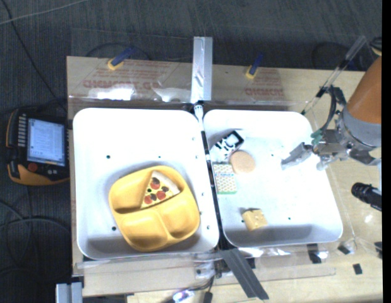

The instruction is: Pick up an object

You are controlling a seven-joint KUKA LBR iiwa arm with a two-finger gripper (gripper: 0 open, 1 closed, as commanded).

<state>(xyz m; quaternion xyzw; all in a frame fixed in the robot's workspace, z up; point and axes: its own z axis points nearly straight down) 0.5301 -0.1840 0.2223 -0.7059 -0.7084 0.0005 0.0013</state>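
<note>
Pick not begun: gripper [295, 160], jaw state indiscernible, empty over the right bin [321, 188]; round cookie [244, 162], patterned packet [225, 180] and yellowish chunk [254, 218] lie unlifted at its left side.

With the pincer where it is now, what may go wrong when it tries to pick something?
The pincer hangs over bare floor of the right bin, apart from every object, so closing here would likely catch nothing. The round cookie, black-white packet and patterned card crowd the divider; a grasp there may hit the wall.

Grey arm [362, 128], orange band, thin black cables, pale metal jaws.
</note>
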